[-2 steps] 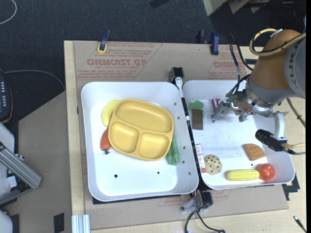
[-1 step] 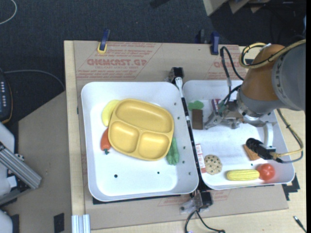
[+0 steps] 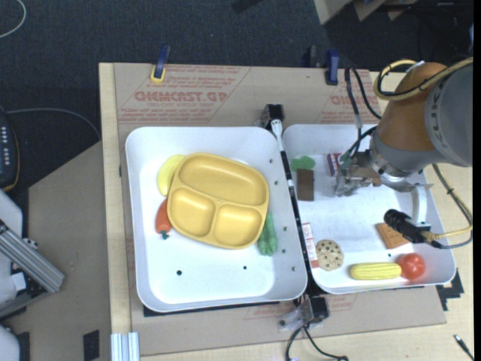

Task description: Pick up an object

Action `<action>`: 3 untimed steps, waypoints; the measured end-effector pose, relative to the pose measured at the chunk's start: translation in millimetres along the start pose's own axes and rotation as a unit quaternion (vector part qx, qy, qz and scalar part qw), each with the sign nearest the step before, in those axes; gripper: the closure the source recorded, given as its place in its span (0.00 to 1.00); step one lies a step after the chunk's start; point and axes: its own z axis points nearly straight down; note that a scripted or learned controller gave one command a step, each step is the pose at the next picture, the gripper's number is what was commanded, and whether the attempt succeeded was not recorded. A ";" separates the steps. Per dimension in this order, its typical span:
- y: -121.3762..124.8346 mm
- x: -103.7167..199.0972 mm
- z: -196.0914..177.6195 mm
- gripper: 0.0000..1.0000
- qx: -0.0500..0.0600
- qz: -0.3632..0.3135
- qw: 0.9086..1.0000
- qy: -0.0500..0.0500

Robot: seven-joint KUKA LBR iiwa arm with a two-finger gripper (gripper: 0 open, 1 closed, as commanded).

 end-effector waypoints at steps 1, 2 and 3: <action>7.0 2.6 -45.1 1.00 -0.003 -0.001 1.000 -0.001; 11.1 10.8 -92.7 1.00 -0.003 -0.002 1.000 -0.001; 12.6 11.0 -132.4 1.00 -0.003 -0.001 1.000 -0.001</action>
